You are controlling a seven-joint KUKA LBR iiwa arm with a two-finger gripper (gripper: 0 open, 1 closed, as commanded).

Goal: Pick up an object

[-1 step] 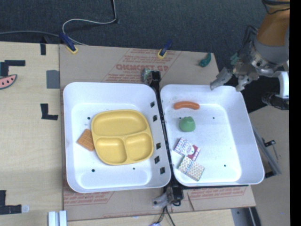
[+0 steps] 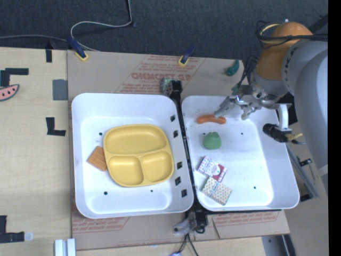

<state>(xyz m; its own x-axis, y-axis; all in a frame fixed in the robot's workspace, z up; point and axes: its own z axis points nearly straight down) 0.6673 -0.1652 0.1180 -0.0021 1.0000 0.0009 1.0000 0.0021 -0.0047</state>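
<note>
In the right bin lie an orange sausage-shaped piece, a green lump and two small printed packets. My gripper hangs over the bin's far edge, just right of the orange piece. Its two fingers stand spread apart, open, with nothing between them. The left fingertip is close above the orange piece's right end.
The left bin holds a yellow divided plate with an orange cracker tucked at its left side. A black divider runs between the bins. The grey arm fills the right side.
</note>
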